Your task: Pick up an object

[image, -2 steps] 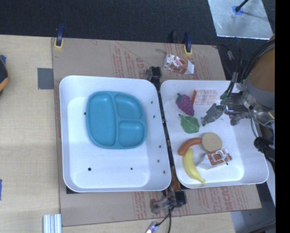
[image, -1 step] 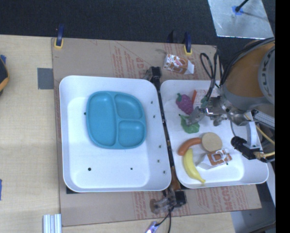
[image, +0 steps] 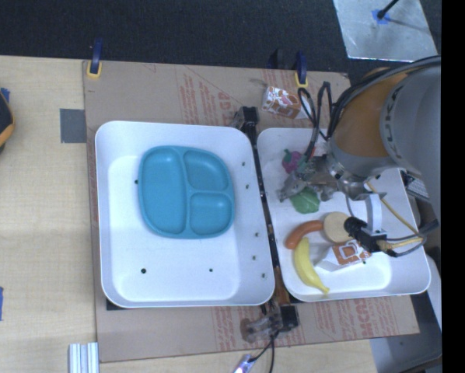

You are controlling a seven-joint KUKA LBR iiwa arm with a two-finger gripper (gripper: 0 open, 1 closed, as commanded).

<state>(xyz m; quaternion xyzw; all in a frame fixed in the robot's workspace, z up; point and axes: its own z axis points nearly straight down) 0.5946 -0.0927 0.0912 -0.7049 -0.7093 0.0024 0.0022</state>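
Gripper (image: 301,183) low in right bin (image: 407,286), over green toy (image: 304,202); finger state unclear. Crowded by banana (image: 309,266) and sausage (image: 302,232): could slip, nudging neighbours.

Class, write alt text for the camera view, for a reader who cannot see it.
A grey and orange robot arm reaches from the right over the right bin, which holds a banana, a green toy and other small items. The left bin holds a blue divided plate.
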